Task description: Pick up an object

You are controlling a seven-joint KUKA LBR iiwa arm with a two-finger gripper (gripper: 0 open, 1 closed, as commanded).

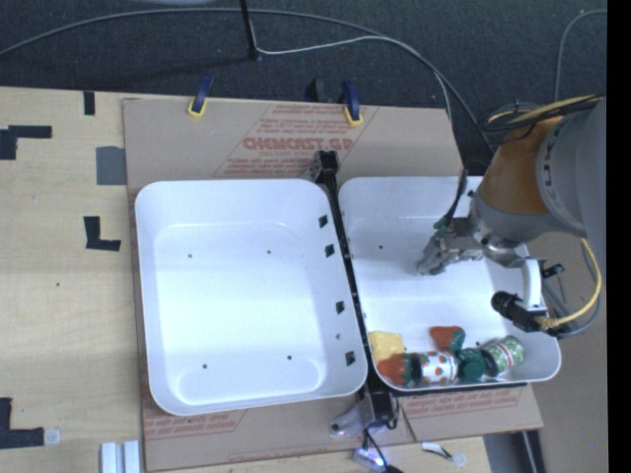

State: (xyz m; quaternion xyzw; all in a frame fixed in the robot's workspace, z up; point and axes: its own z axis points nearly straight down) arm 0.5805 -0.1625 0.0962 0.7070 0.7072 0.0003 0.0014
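My gripper (432, 261) hangs over the middle of the right bin (394, 215), its fingers pointing left and down toward the white floor. Nothing shows between them, and I cannot make out how far apart they stand. Along the bin's near wall lies a row of small objects: a yellow piece (385, 343), a red-orange piece (393, 367), a red and white can-like item (435, 367), an orange-red piece (447, 337), a dark green item (476, 363) and a green and white can-like item (507, 354). The gripper is well above this row in the view, apart from all of them.
The left bin (158, 264) sits beside the right one, split off by a black divider (340, 264). Both rest on a cardboard sheet (286, 136) held by clamps at the back. A black cable (394, 47) runs over the back of the bench.
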